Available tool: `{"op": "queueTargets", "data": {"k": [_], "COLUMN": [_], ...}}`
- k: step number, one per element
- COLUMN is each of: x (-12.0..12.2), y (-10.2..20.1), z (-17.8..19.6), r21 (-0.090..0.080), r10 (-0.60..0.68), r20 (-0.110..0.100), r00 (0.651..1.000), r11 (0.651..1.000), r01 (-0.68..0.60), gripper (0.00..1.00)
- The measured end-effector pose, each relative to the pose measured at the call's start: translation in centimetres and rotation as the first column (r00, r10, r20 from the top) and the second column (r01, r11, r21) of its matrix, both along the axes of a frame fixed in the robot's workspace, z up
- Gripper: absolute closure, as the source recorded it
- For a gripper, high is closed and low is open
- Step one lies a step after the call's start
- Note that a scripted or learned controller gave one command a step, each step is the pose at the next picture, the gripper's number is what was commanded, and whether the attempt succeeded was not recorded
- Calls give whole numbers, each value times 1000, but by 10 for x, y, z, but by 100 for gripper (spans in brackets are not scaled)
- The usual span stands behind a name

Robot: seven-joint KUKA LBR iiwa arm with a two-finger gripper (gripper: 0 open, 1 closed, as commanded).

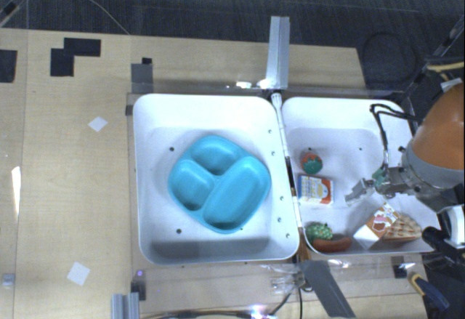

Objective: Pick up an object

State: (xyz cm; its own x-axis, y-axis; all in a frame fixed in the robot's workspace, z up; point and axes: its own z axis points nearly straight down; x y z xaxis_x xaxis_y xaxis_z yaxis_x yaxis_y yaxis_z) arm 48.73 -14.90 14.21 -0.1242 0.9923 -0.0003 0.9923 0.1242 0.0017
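I see a blue tray (219,183) in the left bin (149,165); the gripper (363,190) hovers, grip unreadable, right of a small carton (314,189).

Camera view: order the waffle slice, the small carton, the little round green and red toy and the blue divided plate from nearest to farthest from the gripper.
From the gripper:
1. Waffle slice, just below it in the right bin.
2. Small carton, to its left, same bin.
3. Round green and red toy, beyond the carton, up-left.
4. Blue divided plate, in the left bin.
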Motion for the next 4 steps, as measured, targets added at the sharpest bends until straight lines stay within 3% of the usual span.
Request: {"op": "queueTargets", "data": {"k": [1,2,3,4], "x": [1,0,2,2], "y": [-57,-43,-43,-43], "z": [50,-32,-20,-20], "r21": [-3,-1,-4,-4], "r10": [192,228,227,227], "r20": [4,1,6,6], "r00": [981,974,974,974], "r11": [981,974,974,974], "r01": [-192,-228,-227,-227], "gripper": [0,0,100,0]}}
